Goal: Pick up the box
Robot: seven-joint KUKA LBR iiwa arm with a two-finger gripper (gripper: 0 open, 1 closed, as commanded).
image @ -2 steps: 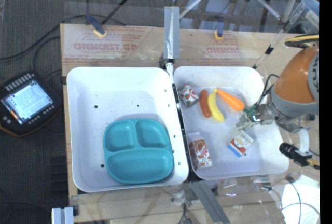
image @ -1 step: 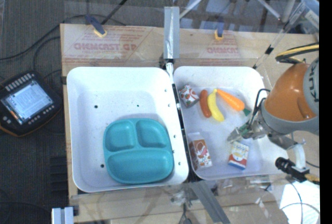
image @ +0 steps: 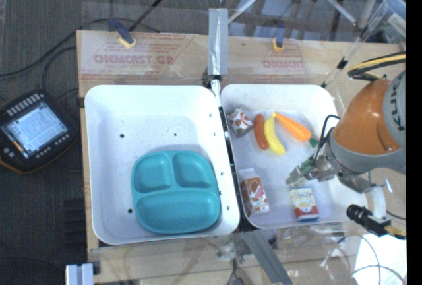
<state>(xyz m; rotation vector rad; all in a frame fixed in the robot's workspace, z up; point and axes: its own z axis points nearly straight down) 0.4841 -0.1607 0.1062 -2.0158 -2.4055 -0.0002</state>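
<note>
Box [image: 303,203] lies at 5 o'clock in the right bin [image: 336,102], just below the tool [image: 298,176]. Tool's state: cannot tell. Nothing visibly held.

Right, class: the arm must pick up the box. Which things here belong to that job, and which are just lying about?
Job:
small yellow-and-red carton box
brown-and-red carton box
two-finger gripper

Lying about:
teal three-compartment plastic tray
yellow toy banana
orange toy carrot
red toy sausage
</note>
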